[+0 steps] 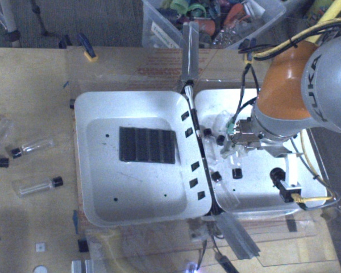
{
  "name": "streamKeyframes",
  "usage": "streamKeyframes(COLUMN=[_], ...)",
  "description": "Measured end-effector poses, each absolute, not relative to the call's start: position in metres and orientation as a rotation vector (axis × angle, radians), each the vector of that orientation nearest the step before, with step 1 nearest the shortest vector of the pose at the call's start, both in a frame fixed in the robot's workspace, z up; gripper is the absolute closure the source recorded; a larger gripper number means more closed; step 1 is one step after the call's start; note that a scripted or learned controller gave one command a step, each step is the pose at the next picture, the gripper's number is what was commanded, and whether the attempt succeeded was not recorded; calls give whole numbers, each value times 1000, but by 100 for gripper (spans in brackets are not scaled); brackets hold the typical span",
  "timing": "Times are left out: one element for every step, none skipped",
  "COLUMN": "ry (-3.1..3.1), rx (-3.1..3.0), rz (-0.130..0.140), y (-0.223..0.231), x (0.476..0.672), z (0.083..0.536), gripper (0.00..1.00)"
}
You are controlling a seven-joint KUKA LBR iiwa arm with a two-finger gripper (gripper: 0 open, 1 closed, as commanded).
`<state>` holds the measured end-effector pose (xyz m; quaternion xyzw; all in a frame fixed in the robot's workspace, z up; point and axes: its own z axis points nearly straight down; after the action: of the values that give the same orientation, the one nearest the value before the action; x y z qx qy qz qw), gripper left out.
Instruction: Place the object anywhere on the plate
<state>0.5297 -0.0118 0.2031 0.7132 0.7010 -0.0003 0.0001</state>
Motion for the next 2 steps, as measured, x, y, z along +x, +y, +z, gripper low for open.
streamKeyframes(ry=[1963, 1580], rx=[2453, 2715], rz=[-3, -5], y=[78, 134], x=[567, 636], z=[184, 158], gripper=[100, 100])
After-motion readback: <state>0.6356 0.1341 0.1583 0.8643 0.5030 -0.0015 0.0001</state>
